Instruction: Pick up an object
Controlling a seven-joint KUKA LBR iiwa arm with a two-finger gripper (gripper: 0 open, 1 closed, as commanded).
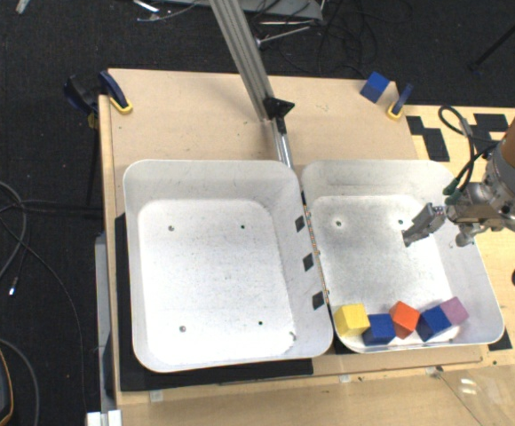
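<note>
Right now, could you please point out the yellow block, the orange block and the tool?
yellow block (352, 317), camera view, top face.
orange block (405, 316), camera view, top face.
tool (441, 226), camera view, midway between its fingertips.

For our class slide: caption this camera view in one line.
Gripper over the right bin; five blocks along its near edge.

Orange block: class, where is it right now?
The orange block lies in the right bin, along its near edge, between two blue blocks.
</note>
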